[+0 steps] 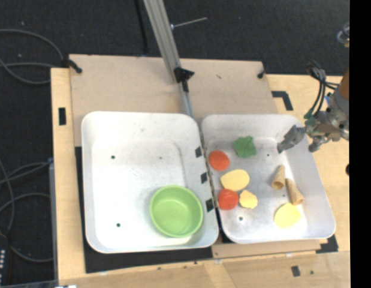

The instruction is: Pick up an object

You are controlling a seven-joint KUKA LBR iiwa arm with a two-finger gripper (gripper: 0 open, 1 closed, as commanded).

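My gripper [303, 141] hangs over the far right part of the right bin [257, 233], its fingers spread open with nothing between them. In that bin lie a green lump [244, 146], a red piece [219, 160], a yellow oval [235, 179], a second red piece [228, 199], a small yellow piece [249, 200], two tan cone-shaped pieces [278, 177] [293, 191] and a yellow disc [287, 215]. The tan pieces sit just below and left of the gripper. The green lump is to its left.
The left bin [113, 137] holds a green bowl [176, 211] near its front right corner. A slanted metal pole [164, 35] rises behind the bins, meeting the bench near the seam between them. Cables lie on the dark floor at left.
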